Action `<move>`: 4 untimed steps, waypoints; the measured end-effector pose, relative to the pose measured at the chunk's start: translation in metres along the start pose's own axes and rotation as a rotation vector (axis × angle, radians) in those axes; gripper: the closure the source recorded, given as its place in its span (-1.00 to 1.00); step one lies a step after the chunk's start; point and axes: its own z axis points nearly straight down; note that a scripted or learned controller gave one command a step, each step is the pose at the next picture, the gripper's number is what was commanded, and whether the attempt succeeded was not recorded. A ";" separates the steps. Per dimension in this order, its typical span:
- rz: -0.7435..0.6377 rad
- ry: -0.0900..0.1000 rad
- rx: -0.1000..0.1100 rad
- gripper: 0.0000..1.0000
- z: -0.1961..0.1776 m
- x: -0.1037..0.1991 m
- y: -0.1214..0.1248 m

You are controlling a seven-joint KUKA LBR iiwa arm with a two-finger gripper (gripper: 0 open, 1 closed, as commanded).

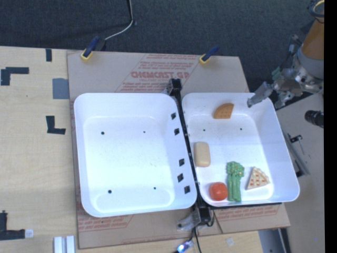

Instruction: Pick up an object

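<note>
Bright, even light from overhead washes the two white bins (126,157) almost featureless, with faint shadows under their near rims. The arm (316,41) at far right looks soft and slightly blurred.

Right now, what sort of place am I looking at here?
Probably a robotics lab pick-and-place bench: two white bins clamped over cardboard, toy food like the tomato, and the gripper at the right bin's corner.

Left bin (126,152) lies open; 5 items crowd the right bin (274,136).
</note>
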 end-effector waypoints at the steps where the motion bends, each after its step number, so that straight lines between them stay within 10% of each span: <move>1: -0.004 -0.003 -0.016 -1.00 -0.152 0.036 -0.026; 2: -0.003 -0.002 -0.016 -1.00 -0.273 0.070 -0.092; 3: 0.002 -0.001 -0.005 -1.00 -0.298 0.064 -0.154; 4: 0.001 -0.002 -0.003 1.00 -0.306 0.065 -0.150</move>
